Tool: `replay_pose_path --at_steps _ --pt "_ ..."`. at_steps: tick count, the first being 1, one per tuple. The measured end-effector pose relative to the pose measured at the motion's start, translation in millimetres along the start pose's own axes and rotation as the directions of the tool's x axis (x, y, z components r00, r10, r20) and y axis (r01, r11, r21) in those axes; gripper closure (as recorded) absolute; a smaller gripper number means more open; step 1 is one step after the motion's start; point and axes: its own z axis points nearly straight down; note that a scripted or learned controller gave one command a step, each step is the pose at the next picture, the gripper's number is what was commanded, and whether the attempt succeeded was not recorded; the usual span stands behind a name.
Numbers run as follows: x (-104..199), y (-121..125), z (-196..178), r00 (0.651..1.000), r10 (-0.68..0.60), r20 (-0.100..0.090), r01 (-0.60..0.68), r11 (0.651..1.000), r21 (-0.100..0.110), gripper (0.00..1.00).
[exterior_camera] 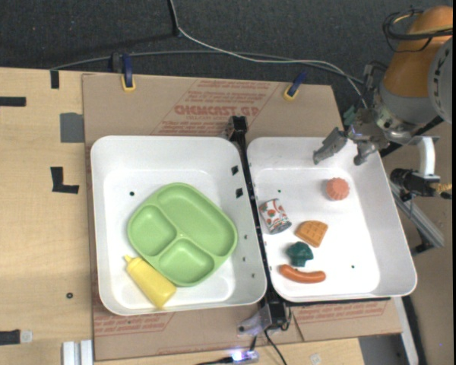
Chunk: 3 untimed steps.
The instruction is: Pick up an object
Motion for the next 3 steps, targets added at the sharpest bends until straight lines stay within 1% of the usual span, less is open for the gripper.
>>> replay_pose_path --at_steps 1,2,3 --pt "1 3 -9 1.000 -0.004 0.003 0.004 1.000 -0.014 0.00" --pt "-8 5 49 1.000 -0.003 0.003 0.003 1.000 -0.010 0.00" --pt "-3 -1 97 1.000 -0.004 0.003 0.004 1.000 -0.010 0.00"
